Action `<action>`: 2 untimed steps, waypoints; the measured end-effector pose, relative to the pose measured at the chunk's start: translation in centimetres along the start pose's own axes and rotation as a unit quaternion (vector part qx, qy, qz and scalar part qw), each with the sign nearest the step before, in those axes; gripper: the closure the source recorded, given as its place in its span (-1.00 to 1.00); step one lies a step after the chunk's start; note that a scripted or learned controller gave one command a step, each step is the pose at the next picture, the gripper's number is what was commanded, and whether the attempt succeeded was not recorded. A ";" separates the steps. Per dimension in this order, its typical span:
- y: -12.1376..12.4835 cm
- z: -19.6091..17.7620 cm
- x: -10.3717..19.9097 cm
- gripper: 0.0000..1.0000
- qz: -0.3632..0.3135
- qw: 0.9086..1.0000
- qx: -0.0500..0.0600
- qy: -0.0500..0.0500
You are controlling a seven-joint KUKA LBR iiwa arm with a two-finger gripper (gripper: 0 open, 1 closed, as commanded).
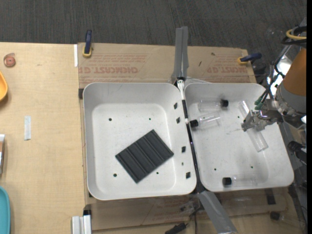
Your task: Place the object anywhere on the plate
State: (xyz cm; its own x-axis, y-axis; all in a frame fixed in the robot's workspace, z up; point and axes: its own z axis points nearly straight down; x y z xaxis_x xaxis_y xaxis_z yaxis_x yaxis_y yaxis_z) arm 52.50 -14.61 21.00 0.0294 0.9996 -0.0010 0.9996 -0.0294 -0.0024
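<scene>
A clear tube point(260, 141) lies just below the claw point(252, 122).

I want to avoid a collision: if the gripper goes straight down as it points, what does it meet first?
Probably the clear tube just beneath the gripper, on the right bin floor; depth is unclear.

Dark ribbed plate point(144, 156) lies flat (turned askew), well left of the jaws; clear black-capped tube point(208, 120) lies nearer, left.
</scene>
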 end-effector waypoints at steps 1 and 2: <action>4.0 -0.2 9.1 1.00 -0.120 0.993 0.000 0.000; 1.4 -4.8 18.0 1.00 -0.157 0.988 0.000 0.000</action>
State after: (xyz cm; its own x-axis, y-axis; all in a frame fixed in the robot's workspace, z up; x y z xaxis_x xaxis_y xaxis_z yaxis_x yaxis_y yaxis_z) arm 54.40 3.38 25.79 -0.2812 0.9596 -0.0011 0.9596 0.2812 -0.0018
